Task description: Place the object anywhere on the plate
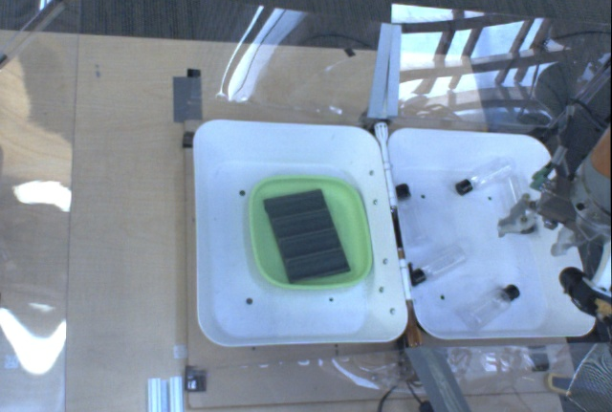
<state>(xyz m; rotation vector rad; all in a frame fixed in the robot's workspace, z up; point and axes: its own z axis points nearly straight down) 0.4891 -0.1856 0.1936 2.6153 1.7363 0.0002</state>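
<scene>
Left bin (pixel 215 238), centre-left of frame: green plate (pixel 356 248) with a dark ribbed block (pixel 306 235) lying on it, covering most of its middle.

Right bin (pixel 449 314): clear vials with black caps, one upper middle (pixel 481 179), one lower middle (pixel 435 262), one lower right (pixel 490 303). All loose on the bin floor, well apart.

Gripper (pixel 521 217) at right edge of frame, low over the right bin, nothing visibly between the fingers; how far open, can't tell.

Judgement: pick step, no grasp yet. Next: line up on one vial, close, lift, carry left over the divider, and drop onto the plate's bare rim or the block.
</scene>
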